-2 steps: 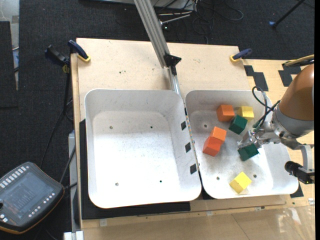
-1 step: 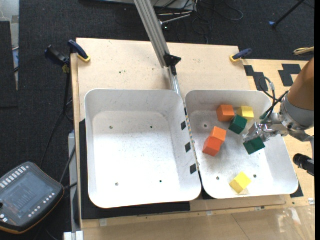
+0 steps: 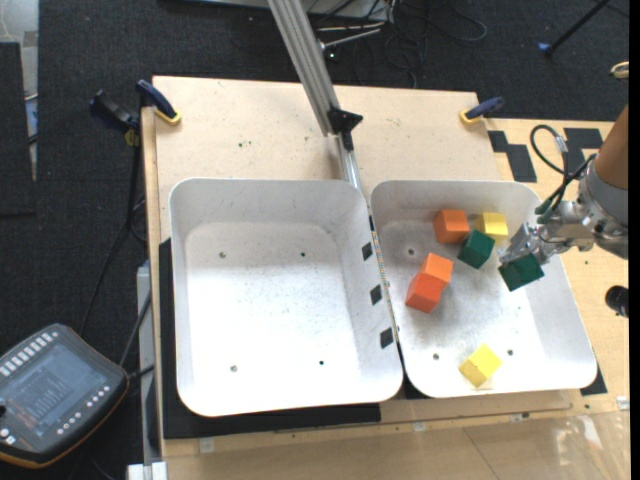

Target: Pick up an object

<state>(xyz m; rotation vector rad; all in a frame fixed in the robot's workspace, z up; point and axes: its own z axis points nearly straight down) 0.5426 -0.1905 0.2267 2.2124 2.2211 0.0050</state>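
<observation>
- Dark carpet surrounds the counter (image 3: 280,128), which carries two white bins side by side.
- My end effector (image 3: 527,253) sits over the right bin (image 3: 560,338), near its right wall.
- Its fingers are closed on a dark green block (image 3: 521,271), tilted and lifted off the floor.
- Left in this bin: a second green block (image 3: 476,249), two orange blocks (image 3: 430,281) (image 3: 451,225), two yellow ones (image 3: 494,224) (image 3: 480,365).
- Left bin (image 3: 200,268): nothing to log.

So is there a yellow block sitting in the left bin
No. Both yellow blocks lie in the right bin, among the orange and green ones.
</observation>
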